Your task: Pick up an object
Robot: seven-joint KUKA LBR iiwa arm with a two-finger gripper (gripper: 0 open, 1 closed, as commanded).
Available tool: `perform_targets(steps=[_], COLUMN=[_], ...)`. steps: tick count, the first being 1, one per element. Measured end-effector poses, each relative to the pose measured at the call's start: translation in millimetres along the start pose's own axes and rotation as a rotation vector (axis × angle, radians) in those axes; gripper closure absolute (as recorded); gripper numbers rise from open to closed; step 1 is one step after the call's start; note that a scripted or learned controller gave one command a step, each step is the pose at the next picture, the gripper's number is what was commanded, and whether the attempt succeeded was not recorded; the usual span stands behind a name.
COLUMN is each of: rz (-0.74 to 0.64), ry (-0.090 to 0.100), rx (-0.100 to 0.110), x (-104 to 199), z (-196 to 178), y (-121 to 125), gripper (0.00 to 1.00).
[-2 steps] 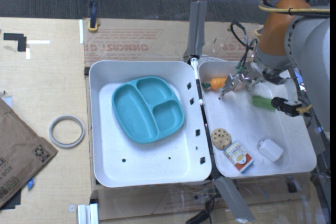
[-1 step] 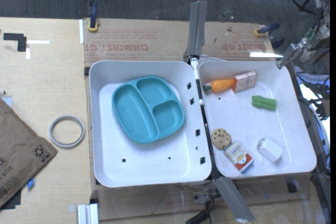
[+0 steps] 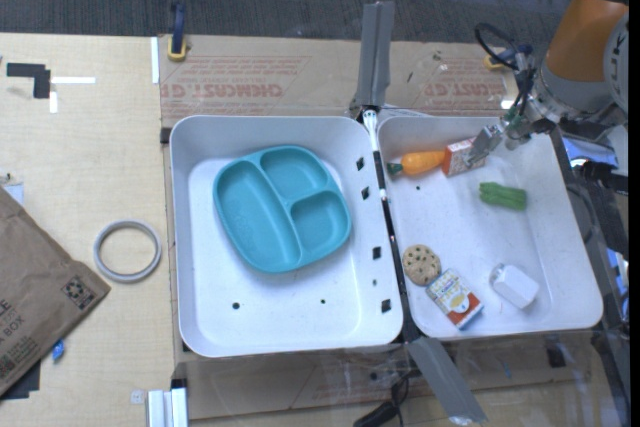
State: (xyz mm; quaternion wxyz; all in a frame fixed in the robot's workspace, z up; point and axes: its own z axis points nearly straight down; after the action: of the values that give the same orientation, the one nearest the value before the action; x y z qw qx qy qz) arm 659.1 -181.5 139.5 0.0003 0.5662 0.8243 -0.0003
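Wooden bench (image 3: 80, 165), two white bins (image 3: 200, 315), tape ring (image 3: 127, 249), cardboard box (image 3: 35, 300)

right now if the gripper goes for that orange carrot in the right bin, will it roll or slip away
Probably a bit of both. The carrot looks rounded and tapered, lying on its side on the smooth floor of the right bin, so a push would likely roll it in an arc. Its surface looks glossy, so it may slip. The small carton beside its thick end could stop it.
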Motion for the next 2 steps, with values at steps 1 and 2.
perform_targets(steps=[1,2], rz=[0.082,0.234], ry=[-0.001,0.000], rx=[0.000,0.008], x=[-10,3], z=[47,48], y=[-24,-1], gripper=[0.00,0.00])
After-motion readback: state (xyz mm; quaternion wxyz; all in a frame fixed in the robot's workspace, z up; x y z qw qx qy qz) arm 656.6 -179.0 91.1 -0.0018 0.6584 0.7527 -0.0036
